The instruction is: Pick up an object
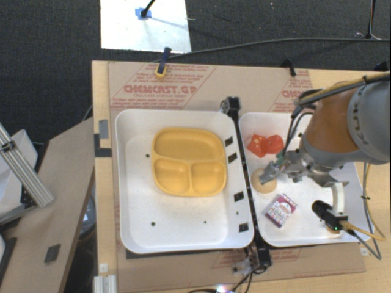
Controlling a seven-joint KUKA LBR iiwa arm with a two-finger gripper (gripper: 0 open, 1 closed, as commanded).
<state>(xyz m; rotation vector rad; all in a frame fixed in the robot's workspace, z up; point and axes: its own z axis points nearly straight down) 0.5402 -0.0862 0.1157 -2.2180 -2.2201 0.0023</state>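
Starting at the left of the frame, we see the wooden counter [104, 182] carrying two shallow white bins side by side. The left bin [137, 224] holds a yellow divided plate [187, 162], lying flat in its upper middle, with three compartments facing up. Moving right across the dark divider [242, 170] between the bins, we come to the right bin [293, 235]. In its upper left part lies a red crumpled object [264, 144]. Just below that, near the bin's left wall, sits a tan round disc [264, 183], and lower still, toward the bottom of the bin, a small pink and white packet [280, 210] lies tilted. The arm [342, 127] reaches in from the right edge of the frame, its orange band above the wrist, and bends down over the right bin. Its pincer [269, 173] points left and sits right over the tan round disc, seemingly touching its upper edge; we cannot tell how far apart it stands, nor whether anything is caught in it.
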